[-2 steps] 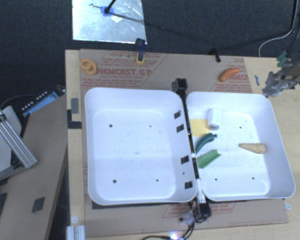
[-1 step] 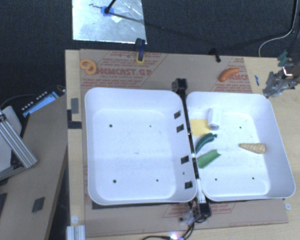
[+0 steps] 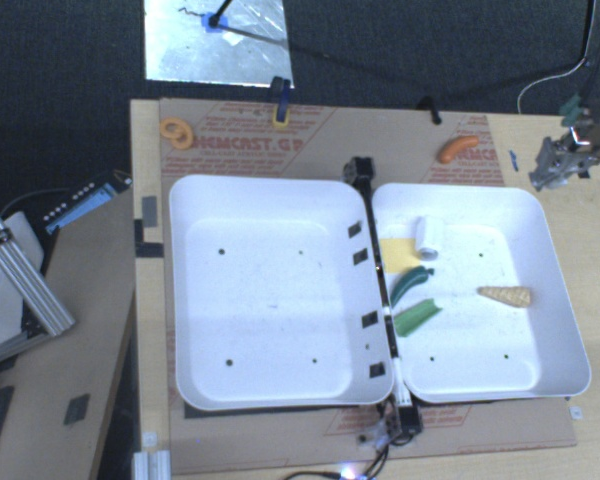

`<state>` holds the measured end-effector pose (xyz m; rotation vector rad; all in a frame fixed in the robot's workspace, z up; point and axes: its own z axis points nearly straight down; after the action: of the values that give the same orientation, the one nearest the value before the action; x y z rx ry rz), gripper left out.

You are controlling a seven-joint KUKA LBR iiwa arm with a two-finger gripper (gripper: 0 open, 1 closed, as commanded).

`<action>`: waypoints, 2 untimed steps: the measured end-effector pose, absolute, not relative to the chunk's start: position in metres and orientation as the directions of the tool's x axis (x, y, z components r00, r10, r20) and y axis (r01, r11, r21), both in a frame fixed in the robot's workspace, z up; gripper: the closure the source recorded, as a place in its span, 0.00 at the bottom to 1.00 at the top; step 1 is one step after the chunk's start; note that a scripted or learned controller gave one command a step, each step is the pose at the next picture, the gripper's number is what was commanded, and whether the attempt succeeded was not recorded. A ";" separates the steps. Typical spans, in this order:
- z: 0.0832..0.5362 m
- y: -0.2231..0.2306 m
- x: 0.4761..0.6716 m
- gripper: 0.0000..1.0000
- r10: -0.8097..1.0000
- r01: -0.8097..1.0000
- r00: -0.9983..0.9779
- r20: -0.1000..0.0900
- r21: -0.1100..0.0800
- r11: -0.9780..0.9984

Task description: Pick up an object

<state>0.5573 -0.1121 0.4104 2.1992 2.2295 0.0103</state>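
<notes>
Bins sit side by side on the counter (image 3: 310, 133), a brown board printed with red lettering. The left bin (image 3: 270, 288) fills the middle of the frame, and the right bin (image 3: 510, 368) lies touching it along a black hinged seam. Objects in the right bin are gathered toward its left wall: a small white cylinder (image 3: 423, 236) near the top, a yellow flat piece (image 3: 400, 255) just beside and below it, a dark green curved pod (image 3: 410, 282) under that, and a lighter green leaf-like piece (image 3: 417, 317) lowest. Well apart from these, toward the right side of the bin, lies a tan cone (image 3: 507, 295) on its side, tip pointing left.

At the right edge of the frame, above the right bin's upper corner and outside it, is the hand (image 3: 558, 168); whether it is spread or pressed together I cannot tell.

On the board above the bins rest an orange sausage-shaped toy (image 3: 458, 149) at upper right and an orange ring (image 3: 177, 132) at upper left.
</notes>
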 end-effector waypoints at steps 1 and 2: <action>0.422 -0.112 0.558 1.00 1.000 1.000 -0.019 -0.003 0.015 0.019; 0.433 -0.112 0.559 1.00 1.000 1.000 -0.023 -0.004 0.019 0.023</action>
<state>0.5588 -0.1120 0.4327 2.1840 2.2355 0.0166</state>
